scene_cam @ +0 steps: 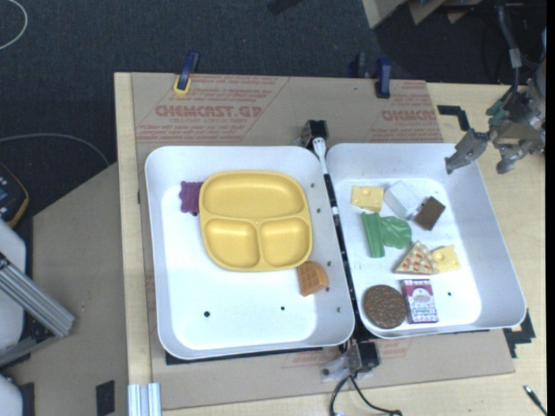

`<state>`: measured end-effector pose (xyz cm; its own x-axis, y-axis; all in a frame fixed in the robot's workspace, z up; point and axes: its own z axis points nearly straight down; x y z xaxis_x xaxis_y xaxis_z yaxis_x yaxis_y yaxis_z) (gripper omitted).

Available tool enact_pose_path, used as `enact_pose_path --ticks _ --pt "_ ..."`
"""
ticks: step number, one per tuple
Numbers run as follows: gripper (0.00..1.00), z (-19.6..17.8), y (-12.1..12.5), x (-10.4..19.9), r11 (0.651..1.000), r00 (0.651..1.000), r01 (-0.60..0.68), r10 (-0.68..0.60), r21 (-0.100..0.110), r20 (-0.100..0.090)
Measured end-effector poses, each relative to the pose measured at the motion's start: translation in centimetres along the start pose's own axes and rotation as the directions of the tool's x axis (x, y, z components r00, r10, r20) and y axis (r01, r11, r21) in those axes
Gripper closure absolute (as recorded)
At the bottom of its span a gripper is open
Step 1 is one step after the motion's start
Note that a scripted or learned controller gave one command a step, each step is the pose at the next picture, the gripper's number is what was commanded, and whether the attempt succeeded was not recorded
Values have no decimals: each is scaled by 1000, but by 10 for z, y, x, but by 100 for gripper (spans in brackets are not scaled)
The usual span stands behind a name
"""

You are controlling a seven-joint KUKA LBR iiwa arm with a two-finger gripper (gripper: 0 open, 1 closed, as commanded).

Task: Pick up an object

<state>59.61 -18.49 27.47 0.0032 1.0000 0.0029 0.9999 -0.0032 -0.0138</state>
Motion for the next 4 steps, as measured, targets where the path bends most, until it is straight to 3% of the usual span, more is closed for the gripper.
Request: enact_pose_path --ticks 1,4 --pt "0 -8 2 1 1000 1000 3 -3 -13 3" --pt "0 162 -7 0 1000 1000 2 -2 -7 1"
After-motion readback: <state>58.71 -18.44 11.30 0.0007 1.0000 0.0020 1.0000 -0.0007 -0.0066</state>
